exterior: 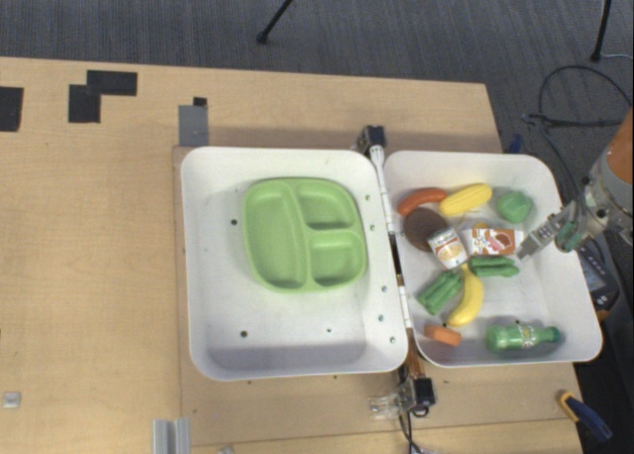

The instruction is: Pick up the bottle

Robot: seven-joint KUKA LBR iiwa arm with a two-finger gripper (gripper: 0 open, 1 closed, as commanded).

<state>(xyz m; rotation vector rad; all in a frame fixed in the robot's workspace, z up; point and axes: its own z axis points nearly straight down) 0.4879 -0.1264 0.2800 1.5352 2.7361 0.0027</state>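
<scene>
Near the right bin's (555,184) front edge lies a glossy green bottle (522,337); claw (543,237) grip unclear.

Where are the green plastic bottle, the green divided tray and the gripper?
Green plastic bottle (522,338): camera view, on its body.
Green divided tray (265,264): camera view, on its left rim.
Gripper (538,237): camera view, at the fingertips.

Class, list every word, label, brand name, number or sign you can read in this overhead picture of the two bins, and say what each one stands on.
No text can be read anywhere.
Small carton in the right bin: red and white print, too blurred to read.
Small jar beside it: pale label, too small to read.
Green bottle: a darker band at its middle, no legible lettering.
Green divided tray in the left bin: unmarked.
</scene>
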